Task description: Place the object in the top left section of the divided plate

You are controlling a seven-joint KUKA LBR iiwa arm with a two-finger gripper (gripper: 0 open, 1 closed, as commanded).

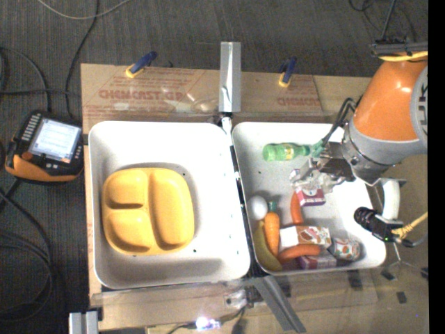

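Here my tool point(316, 176) hangs low in the right bin point(243, 186), over its middle, and I cannot tell from this slant whether anything is caught in it or how it stands. Which thing is meant for the plate is not clear to me; directly under and against my tool sits a small crinkled packet with a purple label point(313, 197), too muddled to read its heading. Just behind my tool lies a green plastic bottle point(285, 152), on its side, its long axis running straight across the bin toward me, cap end nearest my tool. In front of my tool a short red sausage-like piece point(297, 211) lies roughly upright in the view. Further in front and away to the far side from my arm are a smooth white egg point(259, 206), an orange carrot point(272, 232) lying lengthwise down the bin, and a curved yellow banana point(264, 249) hugging the bin's wall. Beside those rest a printed white carton point(309, 235), another reddish sausage point(300, 251) lying crosswise, and a small printed can point(345, 249). Well beyond my tool, in the left bin point(97, 152), sits the glossy yellow divided plate point(148, 209), rounded-square, with three hollows. Both bins stand on the brown table point(160, 92).
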